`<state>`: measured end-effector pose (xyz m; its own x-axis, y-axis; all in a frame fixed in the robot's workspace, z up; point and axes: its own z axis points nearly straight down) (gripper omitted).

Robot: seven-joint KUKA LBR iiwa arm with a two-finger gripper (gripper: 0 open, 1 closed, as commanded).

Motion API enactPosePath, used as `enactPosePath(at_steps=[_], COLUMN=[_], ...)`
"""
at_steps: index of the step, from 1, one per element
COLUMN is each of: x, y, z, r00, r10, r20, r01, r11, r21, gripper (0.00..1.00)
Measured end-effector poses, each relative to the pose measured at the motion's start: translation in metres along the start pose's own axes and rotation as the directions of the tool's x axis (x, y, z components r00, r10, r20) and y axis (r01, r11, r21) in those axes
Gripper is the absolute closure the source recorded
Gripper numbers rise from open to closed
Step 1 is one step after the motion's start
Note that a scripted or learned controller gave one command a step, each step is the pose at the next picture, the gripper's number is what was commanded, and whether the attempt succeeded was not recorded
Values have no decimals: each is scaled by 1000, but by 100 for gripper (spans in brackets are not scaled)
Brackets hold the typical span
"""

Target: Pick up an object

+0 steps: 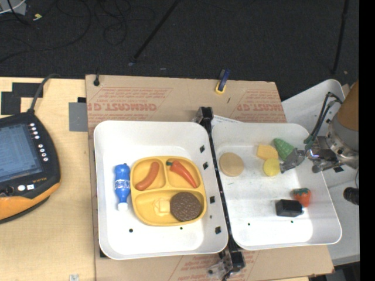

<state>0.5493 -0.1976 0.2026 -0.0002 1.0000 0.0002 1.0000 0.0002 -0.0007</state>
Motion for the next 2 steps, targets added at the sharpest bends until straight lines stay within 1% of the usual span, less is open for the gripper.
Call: enactPosePath(at_steps=[1, 2], x=[-15, -19], y=[-80, -76], z=[112, 95], r00=[1000, 1000], r10=[3, 11], r20=[-6, -2], r01=[-3, -11], r11=[1000, 1000], r21=[15, 2], gripper=[0, 100])
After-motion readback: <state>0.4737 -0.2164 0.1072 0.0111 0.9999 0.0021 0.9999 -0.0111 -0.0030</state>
